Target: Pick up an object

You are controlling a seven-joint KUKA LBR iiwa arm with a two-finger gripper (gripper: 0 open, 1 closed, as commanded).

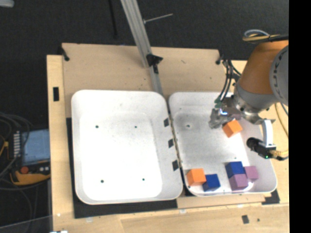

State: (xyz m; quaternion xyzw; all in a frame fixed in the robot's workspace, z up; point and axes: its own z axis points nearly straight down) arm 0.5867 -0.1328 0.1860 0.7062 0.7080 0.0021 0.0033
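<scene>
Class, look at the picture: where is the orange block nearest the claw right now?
The orange block is in the right bin's upper right part, directly under the claw, apart from the blocks along the near rim.

A pale wooden bench (112, 67) stands on a dark, near-black floor (58, 13). A grey metal pole (138, 30) rises at a slant from the bench's rear edge. Left of the bench, a blue-screened control pendant (31, 152) with a yellow underside lies among black cables (9, 125). Lighting is even, with no strong shadows.
</scene>
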